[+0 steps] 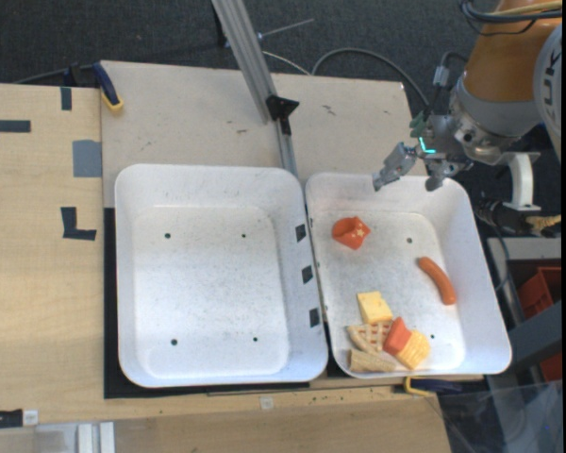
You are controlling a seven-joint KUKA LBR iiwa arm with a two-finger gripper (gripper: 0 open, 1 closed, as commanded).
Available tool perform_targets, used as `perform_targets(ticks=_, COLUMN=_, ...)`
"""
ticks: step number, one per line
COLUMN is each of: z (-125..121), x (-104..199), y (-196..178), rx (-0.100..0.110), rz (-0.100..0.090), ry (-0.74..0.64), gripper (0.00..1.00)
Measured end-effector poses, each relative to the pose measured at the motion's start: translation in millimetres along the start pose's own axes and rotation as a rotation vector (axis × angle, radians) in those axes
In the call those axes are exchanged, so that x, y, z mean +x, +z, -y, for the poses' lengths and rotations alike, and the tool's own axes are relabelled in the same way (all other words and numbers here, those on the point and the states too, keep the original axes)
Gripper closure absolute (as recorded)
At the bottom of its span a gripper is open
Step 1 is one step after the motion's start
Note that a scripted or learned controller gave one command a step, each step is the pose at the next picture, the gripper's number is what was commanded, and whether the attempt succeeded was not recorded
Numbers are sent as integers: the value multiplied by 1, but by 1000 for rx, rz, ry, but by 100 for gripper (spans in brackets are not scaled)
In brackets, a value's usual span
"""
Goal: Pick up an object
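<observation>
Your pincer [407, 177] hangs with its two grey fingers spread apart and nothing between them, poised over the far rim of the shallow white plastic bin on the right [479, 347].

The nearest candidate is the small red blocky toy piece [351, 232], lying alone on the bin floor below and a little to the left of the pincer as the camera sees it. The slim orange sausage-shaped toy [437, 280] lies farther down and slightly to the right, well apart from the fingers. The cluster at the near end, a pale yellow cube [374, 306], a tan waffle-like piece [367, 336] and an orange-and-yellow wedge [406, 343], is the farthest from the pincer.

Watch these risks:
- Coming straight down from here, the fingers would likely strike the bin's rim or sloped wall, not a toy.
- The red piece looks irregular and small; a descent slightly off centre could nudge it aside, and the fingers would close on air.
- The sausage is round and lies at a slant; fingers closing along its length may roll it out.
- In the cluster the pieces touch, so a finger could land on top of one or drag out two.

The second white bin [132, 281], to the pincer's left, and the wooden desk [38, 253] play no part yet.
</observation>
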State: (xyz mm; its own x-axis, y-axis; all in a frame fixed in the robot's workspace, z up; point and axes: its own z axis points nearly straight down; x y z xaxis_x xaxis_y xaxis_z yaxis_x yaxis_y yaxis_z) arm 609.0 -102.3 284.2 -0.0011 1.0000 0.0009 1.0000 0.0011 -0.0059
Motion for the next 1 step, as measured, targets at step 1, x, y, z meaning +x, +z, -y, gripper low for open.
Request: perform_targets(ticks=1, z=-1, x=0, y=-3, rx=-4, rz=1, ry=-1, gripper=0)
